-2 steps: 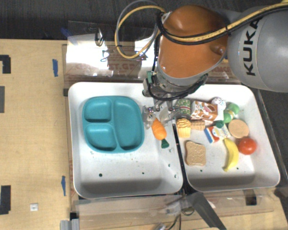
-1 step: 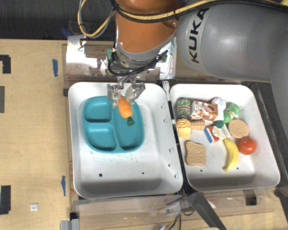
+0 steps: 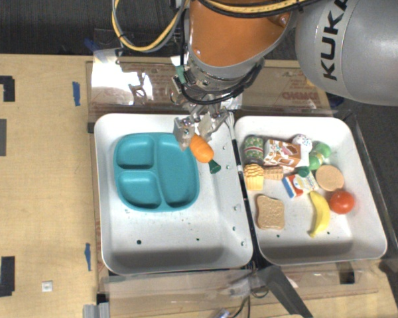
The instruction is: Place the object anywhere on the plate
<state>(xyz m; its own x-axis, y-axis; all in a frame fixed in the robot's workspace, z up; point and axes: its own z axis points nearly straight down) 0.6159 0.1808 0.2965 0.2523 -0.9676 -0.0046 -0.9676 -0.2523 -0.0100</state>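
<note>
The small orange toy carrot with a green stalk end [image 3: 203, 151] hangs between the metal fingers of the two-finger gripper [image 3: 198, 135], which are clenched on its upper end; its green tip points down and away from the tool, toward the wall between the bins. It looks lifted clear of the floor of the left shallow white bin [image 3: 166, 244], though how high it hangs cannot be judged from this slant.

Just beside the gripper, on the side away from the arm's grey body, lies the teal plastic plate with three compartments [image 3: 156, 171]. The carrot hangs at that plate's near edge, about over its rim rather than over a compartment.

On the gripper's other side, beyond the dividing wall, the right shallow white bin [image 3: 365, 240] holds the remaining toy food: a slice of bread [image 3: 270, 212], a yellow banana [image 3: 319, 212], a red tomato [image 3: 341, 201] and others.

This looks like the carrying step, with the grasp made and the placing not yet done. The next move would call for a short shift further over the plate, then lowering and opening the fingers so the carrot settles in a compartment and does not roll off the rim.
</note>
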